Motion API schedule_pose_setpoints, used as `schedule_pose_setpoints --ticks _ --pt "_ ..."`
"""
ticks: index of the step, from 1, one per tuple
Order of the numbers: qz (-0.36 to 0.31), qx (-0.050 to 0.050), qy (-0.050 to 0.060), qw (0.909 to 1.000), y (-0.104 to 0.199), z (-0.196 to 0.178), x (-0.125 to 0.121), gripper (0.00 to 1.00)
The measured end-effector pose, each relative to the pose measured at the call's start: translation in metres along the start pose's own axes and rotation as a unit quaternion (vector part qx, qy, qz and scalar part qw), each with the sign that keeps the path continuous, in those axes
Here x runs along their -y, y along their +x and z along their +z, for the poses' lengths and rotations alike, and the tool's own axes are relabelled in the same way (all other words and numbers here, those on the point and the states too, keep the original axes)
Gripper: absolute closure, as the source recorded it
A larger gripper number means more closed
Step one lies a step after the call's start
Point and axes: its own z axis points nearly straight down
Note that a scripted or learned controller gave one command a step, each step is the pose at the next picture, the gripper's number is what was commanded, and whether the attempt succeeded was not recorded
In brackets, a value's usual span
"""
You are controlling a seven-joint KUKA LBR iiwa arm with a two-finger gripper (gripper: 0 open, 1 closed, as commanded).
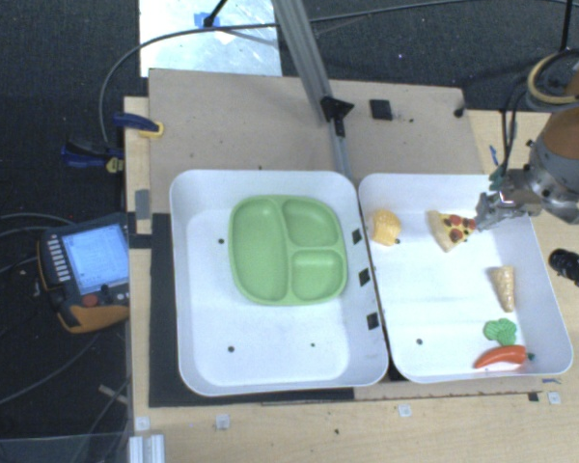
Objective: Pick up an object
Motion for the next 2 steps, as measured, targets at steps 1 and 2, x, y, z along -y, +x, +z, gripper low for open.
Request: schedule_pose_setpoints --ticks 1,2 --pt "0.000 0.000 0.000 1.0000 0.000 -0.063 0.004 1.00" --pt "-0.002 -0.001 0.002 1.0000 0.057 -0.057 -0.010 1.00"
